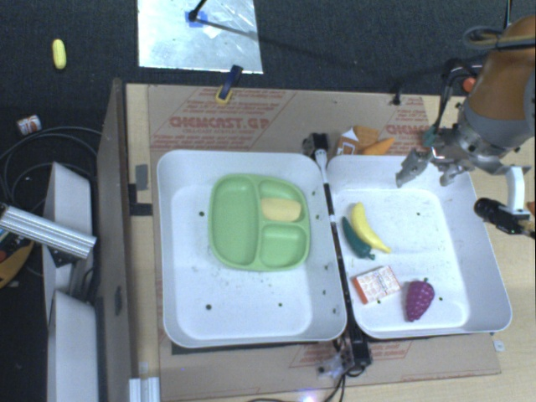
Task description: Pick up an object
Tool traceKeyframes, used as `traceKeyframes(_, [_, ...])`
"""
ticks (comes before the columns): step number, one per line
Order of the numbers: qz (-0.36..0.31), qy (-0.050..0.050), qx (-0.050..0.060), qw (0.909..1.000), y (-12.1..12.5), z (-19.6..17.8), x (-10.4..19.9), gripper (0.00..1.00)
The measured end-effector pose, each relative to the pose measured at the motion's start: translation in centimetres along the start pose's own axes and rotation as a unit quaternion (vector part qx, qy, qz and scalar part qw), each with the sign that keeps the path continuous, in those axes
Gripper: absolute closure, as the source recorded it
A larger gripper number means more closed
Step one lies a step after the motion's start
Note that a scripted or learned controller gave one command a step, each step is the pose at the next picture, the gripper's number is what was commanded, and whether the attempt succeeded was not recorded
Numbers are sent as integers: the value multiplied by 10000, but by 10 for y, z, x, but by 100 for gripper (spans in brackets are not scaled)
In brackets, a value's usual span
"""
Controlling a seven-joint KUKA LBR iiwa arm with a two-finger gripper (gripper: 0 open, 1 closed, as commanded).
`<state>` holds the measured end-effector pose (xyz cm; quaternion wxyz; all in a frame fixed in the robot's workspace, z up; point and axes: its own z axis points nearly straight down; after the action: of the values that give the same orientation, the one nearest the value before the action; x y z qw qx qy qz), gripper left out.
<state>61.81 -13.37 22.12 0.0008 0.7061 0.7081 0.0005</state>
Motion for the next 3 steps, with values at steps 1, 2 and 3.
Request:
traceKeyframes(1, [-28, 3, -7, 10000, 37, 76, 45, 0])
traceKeyframes(2, [-28, 7, -22, 10000, 52, 34, 78, 0])
traceKeyframes(3, [14, 1, 15, 10000, 13, 37, 76, 0])
